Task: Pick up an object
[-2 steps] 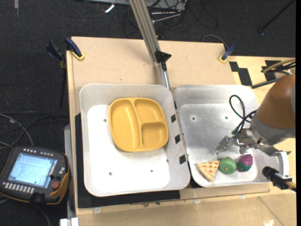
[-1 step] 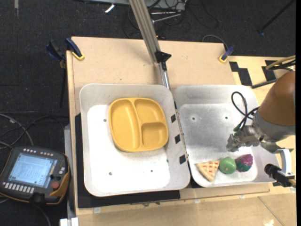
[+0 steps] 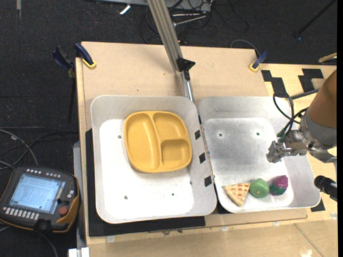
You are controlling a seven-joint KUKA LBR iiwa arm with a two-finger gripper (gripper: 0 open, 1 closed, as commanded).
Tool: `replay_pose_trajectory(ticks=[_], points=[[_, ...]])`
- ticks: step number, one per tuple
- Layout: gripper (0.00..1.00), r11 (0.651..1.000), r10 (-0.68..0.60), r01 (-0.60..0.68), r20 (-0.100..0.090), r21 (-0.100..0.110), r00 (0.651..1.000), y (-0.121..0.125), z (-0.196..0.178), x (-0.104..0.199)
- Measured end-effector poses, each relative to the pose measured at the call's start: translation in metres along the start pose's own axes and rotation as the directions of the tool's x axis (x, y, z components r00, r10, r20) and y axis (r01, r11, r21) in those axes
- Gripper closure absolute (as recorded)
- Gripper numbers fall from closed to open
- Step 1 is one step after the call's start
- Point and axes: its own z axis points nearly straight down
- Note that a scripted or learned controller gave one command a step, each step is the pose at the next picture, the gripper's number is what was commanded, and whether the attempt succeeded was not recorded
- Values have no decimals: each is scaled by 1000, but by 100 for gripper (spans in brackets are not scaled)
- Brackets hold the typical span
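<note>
Camera view looked down at a slant on the bench with two white bins side by side. Left bin held a yellow divided plate, three compartments, sitting toward the bin's upper middle, flat, nothing visible in it. Right bin had three small items lined up along its near edge: a toy waffle wedge on the left, a green round item in the middle, and a magenta item on the right. Green and magenta looked close to touching; the wedge sat just beside the green one.

Arm came in from the right, orange band showing above the grey wrist. Gripper was over the right side of the right bin, above and apart from the row of toys, nearest the magenta one. Nothing was visible between the fingers. Finger spread: couldn't tell at this resolution, the tip read as one grey blob. Height above the bin floor was also not readable from this angle.

Off the bench: a teach pendant on the floor at lower left, screen lit. A metal pole ran diagonally from the top down to the seam between the bins. Blue and yellow clamps sat at the bench's far corners.
</note>
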Motion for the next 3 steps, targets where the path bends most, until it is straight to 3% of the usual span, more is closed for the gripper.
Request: replay_pose_trajectory(ticks=[1, 3], points=[[100, 1000, 0, 0, 0, 1, 1000, 2, -49, 0], [100, 1000, -6, 6, -5, 6, 1000, 12, -61, 109]])
